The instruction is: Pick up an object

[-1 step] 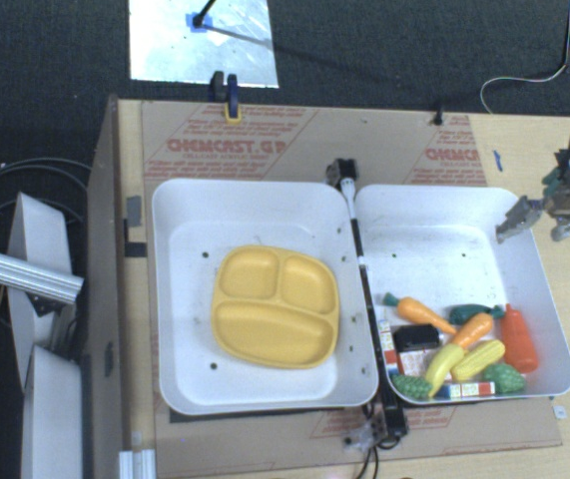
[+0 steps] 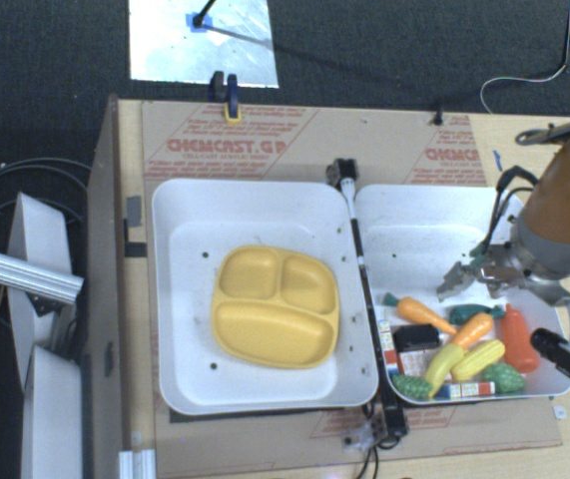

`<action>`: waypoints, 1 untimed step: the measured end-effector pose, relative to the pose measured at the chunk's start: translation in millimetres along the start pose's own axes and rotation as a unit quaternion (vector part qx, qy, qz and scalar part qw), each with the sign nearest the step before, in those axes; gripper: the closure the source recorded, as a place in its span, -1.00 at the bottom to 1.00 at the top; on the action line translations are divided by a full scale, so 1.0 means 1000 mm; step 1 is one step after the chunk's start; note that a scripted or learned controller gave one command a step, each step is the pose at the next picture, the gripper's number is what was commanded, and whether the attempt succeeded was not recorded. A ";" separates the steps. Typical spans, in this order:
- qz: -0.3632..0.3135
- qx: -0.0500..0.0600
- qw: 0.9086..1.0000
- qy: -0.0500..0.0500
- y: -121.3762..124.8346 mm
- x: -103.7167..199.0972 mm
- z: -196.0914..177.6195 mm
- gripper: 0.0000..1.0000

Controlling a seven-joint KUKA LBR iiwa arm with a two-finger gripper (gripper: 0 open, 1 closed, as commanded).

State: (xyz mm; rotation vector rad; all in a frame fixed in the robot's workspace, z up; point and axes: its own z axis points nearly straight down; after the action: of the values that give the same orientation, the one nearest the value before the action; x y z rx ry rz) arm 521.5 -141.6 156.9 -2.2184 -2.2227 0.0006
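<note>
Now your gripper (image 2: 467, 275) hangs spread and empty over the right bin (image 2: 414, 218), because the toy carrot (image 2: 425, 313) and corn (image 2: 477, 360) crowd its near end.

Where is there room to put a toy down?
Left bin: a bare strip rings the yellow plate. Right bin: the back half, behind the carrot, is bare. Its front corner is crowded with toy food, beside the gripper.
</note>
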 end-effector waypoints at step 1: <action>0.000 -0.001 1.000 0.000 0.000 0.045 0.062 -1.00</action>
State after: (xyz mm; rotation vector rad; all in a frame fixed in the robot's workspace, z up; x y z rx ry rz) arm 521.8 -96.3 94.9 -2.2184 -2.2246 -0.0017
